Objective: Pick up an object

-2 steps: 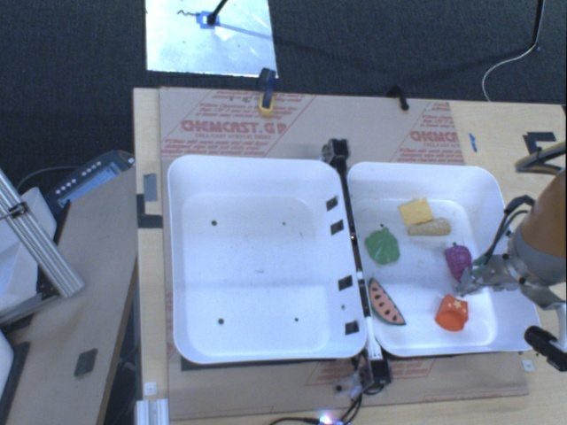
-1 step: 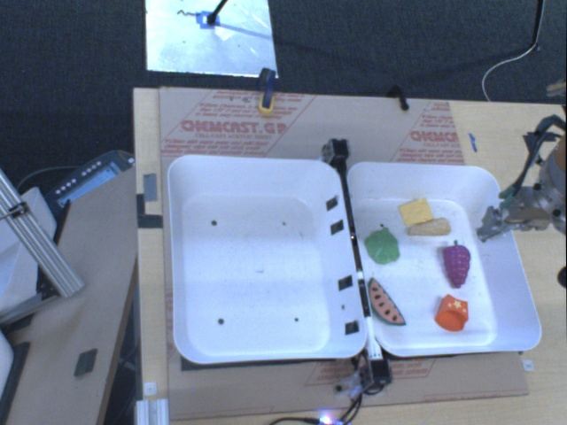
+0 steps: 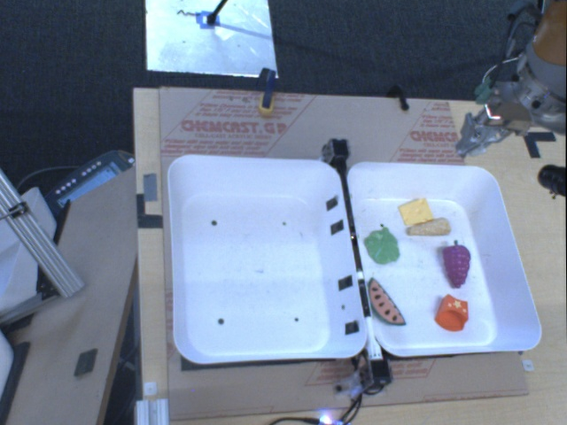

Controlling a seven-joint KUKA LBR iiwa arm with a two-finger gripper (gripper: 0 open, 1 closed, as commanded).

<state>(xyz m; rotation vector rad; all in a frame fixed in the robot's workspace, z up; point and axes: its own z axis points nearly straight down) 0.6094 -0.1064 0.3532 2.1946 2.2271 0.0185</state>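
Gripper [image 3: 471, 137] up beyond the far right corner of the right bin [image 3: 496, 184], over the cardboard; open or shut, cannot tell. In that bin: yellow cheese wedge [image 3: 415, 211] touching bread piece [image 3: 429, 228], green pepper [image 3: 383, 246], purple grapes [image 3: 456, 264], watermelon slice [image 3: 385, 302], orange piece [image 3: 451, 313]. Left bin [image 3: 257, 255] alongside.

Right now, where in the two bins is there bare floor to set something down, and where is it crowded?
The left bin has bare floor from wall to wall. The right bin is crowded: cheese wedge, bread piece, green pepper, purple grapes, watermelon slice and orange piece. Its only bare patches are the far strip behind the cheese and a small gap amid the toys.
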